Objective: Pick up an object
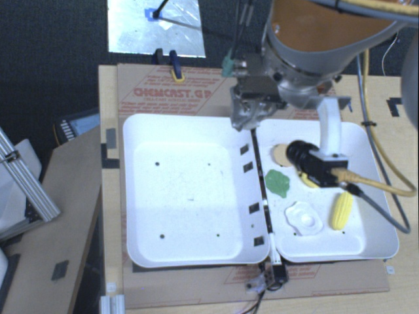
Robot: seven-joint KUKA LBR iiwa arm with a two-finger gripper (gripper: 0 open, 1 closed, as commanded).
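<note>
Hanging over the 11 o'clock corner of the right bin [368, 235] with the gripper [247, 118]; giving no clue whether open or closed. Lying in that bin: corn [341, 210] at 4 o'clock, green piece [277, 183] at 9 o'clock, white piece [304, 217] at 6 o'clock. Judging the corn the best pick: probably light, stiff, slightly slick plastic, hardly fragile. Advising taking hold across its middle, squeezing the narrow width, long axis pointing toward 12 o'clock, lying just beside the white piece.
</note>
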